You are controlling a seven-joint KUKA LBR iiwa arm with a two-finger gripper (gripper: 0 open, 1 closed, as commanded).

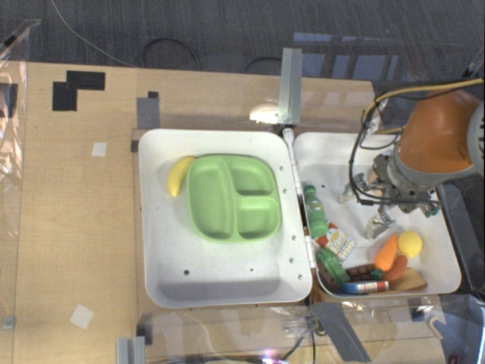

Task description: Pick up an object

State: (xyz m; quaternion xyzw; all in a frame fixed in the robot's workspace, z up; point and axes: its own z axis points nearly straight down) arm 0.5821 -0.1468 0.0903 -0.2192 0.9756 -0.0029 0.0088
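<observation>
Many small toys lie packed in the right bin's near corner: a carrot, a lemon, a green bottle. The gripper hangs just above them, holding nothing. It could pinch two toys together, or slip off the round lemon.

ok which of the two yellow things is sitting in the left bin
The banana. It lies in the left bin, touching the green tray's left edge. The other, a round lemon, lies in the right bin beside the carrot.
</observation>
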